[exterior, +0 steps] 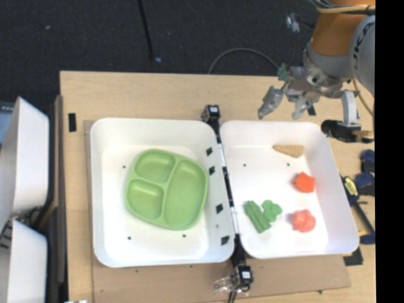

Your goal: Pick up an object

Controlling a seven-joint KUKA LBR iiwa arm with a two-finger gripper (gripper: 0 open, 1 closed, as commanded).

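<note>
While the grey arm (344,27) with its orange band is reaching in from the upper right of the camera view, the gripper (285,106) is hanging above the far edge of the right bin (328,229), over the bench (158,90) rather than over the bin's floor. Its two fingers (270,101) are standing spread apart, and nothing is sitting between them.

In the right bin, a tan wedge (288,149) is lying near the far wall, closest to the gripper. An orange piece (304,182) is sitting nearer the right wall, with a red lumpy piece (303,221) below it. A green toy vegetable (262,214) is lying toward the bin's left side, near the divider.

In the left bin (107,245), a green sectioned plate (166,188) is resting flat around the middle.
</note>
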